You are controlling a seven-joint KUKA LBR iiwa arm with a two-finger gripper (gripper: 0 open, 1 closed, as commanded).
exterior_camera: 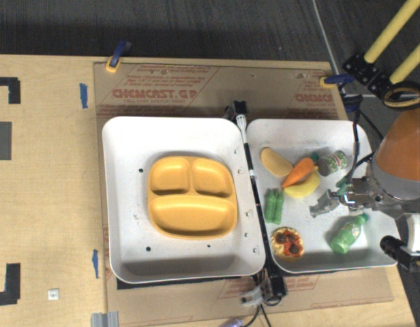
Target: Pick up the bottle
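A green plastic bottle (pixel 346 235) lies tilted on the floor of the right bin (pixel 312 264), near its front right corner, with its cap end pointing up and right. My gripper (pixel 331 201) hangs just above and left of it, over the bin floor, reaching in from the right. It looks open, with nothing between the fingers, and it is apart from the bottle. A smaller green-and-white bottle-like item (pixel 332 161) lies at the back of the same bin.
The right bin also holds a carrot (pixel 299 170), two yellow pieces (pixel 275 161) (pixel 302 187), a green vegetable (pixel 273 206) and a small pizza (pixel 287 242). A yellow divided tray (pixel 192 196) sits in the left bin (pixel 121 203). Cables run at the right.
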